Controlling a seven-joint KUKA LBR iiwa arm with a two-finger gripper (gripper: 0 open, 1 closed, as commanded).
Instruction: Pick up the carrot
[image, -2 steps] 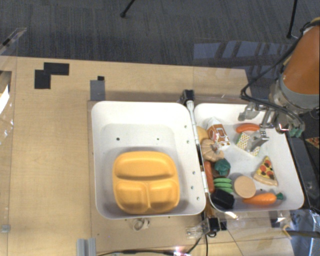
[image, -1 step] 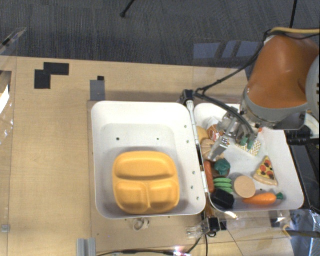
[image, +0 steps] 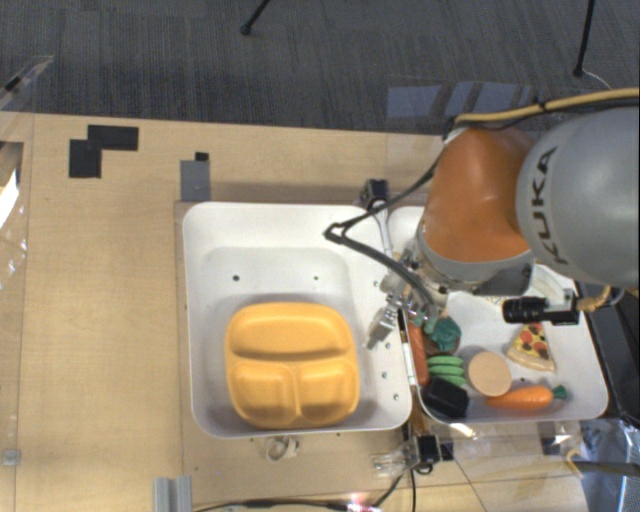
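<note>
Camera view, from above the bench (image: 100, 330). The carrot (image: 520, 398) lies in the right bin (image: 590, 385), near its front edge, leafy end pointing right, with nothing gripping it. The arm (image: 500, 205) reaches in from the right; its pincer (image: 405, 300) hangs over the divide between the two bins, well apart from the carrot. Whether the pincer is released or clenched cannot be told.

Step in hand, as judged: the approach, with the pickup not yet begun. The next move calls for travel right and toward the front edge, then a descent over the carrot's middle.

Surroundings: a round tan disc (image: 489, 373) lies just beside the carrot's thick end, a pizza slice (image: 530, 347) sits behind it, and green and black pieces crowd nearby. A yellow tray (image: 292, 363) occupies the left bin (image: 215, 250).
</note>
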